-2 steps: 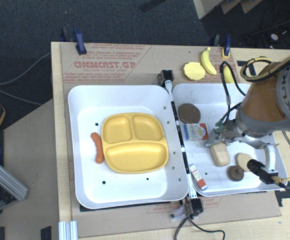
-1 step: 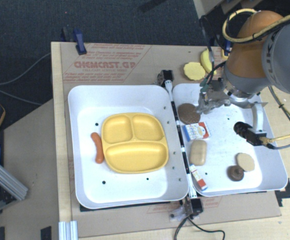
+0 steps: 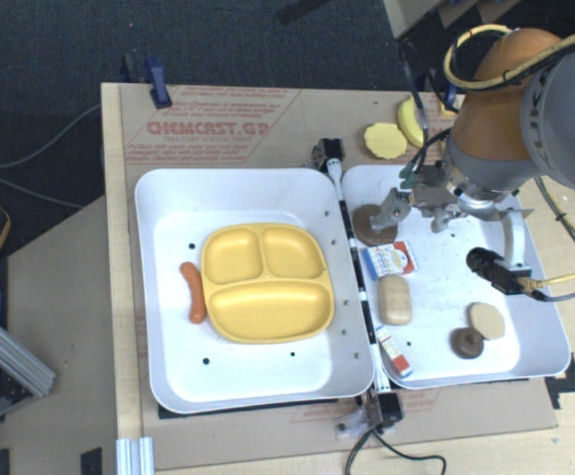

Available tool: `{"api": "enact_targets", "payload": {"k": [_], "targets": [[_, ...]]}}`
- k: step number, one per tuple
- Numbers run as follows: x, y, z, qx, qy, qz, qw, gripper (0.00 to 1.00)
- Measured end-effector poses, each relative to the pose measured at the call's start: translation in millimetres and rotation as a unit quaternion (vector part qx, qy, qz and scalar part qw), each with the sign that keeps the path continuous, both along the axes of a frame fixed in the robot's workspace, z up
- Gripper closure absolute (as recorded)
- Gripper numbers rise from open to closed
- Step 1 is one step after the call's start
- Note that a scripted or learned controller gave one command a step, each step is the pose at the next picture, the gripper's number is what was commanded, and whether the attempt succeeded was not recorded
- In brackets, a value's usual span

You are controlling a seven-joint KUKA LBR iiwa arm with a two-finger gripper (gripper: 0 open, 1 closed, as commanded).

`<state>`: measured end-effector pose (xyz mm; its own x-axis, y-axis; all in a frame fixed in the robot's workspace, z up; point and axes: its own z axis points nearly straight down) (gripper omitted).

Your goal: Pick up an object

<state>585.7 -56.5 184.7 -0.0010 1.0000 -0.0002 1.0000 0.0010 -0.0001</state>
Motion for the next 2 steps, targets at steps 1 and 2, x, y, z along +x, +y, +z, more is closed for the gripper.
{"api": "enact_targets", "payload": {"k": [1,2], "targets": [[-41.6,-39.5,-64.7,0.0006,0.005,-0.003,1.0000,0.00],[-52.0,-38.4,-102.7,0.0010,0.003,-0.001,1.0000,0.00]]}}
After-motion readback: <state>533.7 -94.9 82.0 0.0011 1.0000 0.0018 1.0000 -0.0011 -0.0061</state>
